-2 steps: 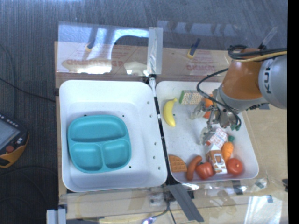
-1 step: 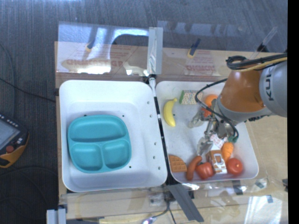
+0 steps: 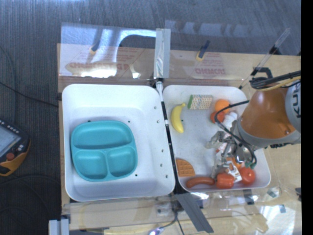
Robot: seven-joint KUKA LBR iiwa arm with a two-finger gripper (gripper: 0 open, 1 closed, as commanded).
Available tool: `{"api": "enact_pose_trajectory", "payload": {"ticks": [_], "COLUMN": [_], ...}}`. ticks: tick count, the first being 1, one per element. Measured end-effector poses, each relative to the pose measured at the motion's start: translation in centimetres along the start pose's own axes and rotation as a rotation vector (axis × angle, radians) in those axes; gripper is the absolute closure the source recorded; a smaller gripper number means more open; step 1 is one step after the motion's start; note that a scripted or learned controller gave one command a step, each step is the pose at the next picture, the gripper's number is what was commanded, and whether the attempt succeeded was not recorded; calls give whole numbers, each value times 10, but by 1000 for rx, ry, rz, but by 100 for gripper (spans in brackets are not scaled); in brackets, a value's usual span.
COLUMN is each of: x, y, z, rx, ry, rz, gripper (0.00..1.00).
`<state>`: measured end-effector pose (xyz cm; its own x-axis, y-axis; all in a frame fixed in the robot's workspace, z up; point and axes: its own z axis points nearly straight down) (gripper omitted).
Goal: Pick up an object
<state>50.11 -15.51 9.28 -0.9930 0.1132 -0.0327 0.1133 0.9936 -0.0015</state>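
You have the arm (image 3: 269, 114) reaching in over the right bin (image 3: 205, 182), with the tool (image 3: 229, 161) low over the clutter near that bin's front right corner. Metal parts and cables crowd the spot, so you cannot tell how wide the tool stands or whether it has hold of anything.

The nearest candidates lie just under and beside it: a red tomato-like piece (image 3: 224, 180) against the front wall, a second red round piece (image 3: 247, 175) beside it toward the right wall, and a sausage (image 3: 198, 181) lying along the front wall to their left. A waffle (image 3: 185, 167) sits by the bin's left wall, a banana (image 3: 177, 118) farther back along that wall, a cracker (image 3: 201, 102) near the back wall, and an orange piece (image 3: 221, 109) beside the arm.

These look like toy food, so judge them light, stiff and fairly slick. Round ones may squirt out of a pinch; take the tomato across its widest middle, well down. The sausage should be easier: close across its short width at mid-length. The front wall leaves little room for a finger.

The left bin (image 3: 93, 97) carries a teal divided plate (image 3: 103, 149).
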Motion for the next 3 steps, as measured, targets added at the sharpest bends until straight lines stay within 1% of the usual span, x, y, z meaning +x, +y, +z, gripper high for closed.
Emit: {"api": "enact_pose_trajectory", "payload": {"ticks": [1, 2, 3], "x": [-16, -115, -134], "y": [19, -4, 31], "z": [3, 7, 7], "rx": [5, 4, 13], "ry": [21, 18, 31], "rz": [156, 280, 396], "gripper": [0, 0, 0]}}
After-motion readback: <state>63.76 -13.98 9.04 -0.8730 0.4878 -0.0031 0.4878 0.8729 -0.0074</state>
